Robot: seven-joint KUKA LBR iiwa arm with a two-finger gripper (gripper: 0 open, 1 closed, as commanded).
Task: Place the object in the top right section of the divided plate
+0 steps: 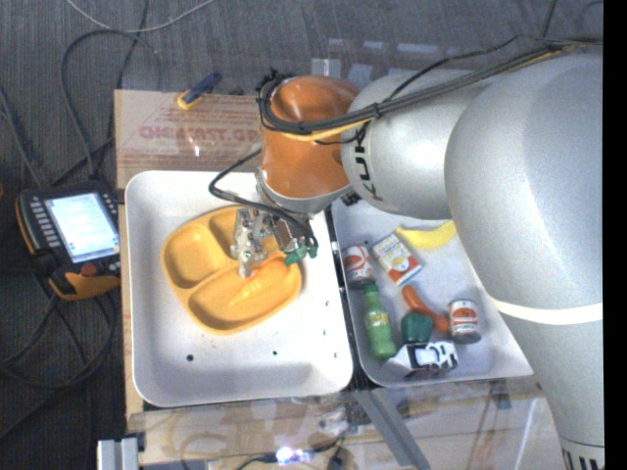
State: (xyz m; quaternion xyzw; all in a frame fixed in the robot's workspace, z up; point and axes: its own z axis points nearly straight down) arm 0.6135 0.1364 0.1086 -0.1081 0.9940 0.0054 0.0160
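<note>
A yellow divided plate (211, 262) lies in the left white bin (171, 360). My gripper (253, 248) hangs low over the plate's right side, under the orange wrist band. Right beside it is a small orange carrot-like object with a green top (297, 253), lying at the plate's right edge, where its orange body blends with the plate. The wrist hides part of the plate's far right section. I cannot make out whether the object sits between the gripper's tips or just next to them.
The right bin (509, 360) holds a red can (358, 262), a juice box (396, 256), a banana (431, 233), a green bottle (378, 323), another can (463, 319) and a black-and-white item (429, 357). A tablet (73, 225) sits left of the bench.
</note>
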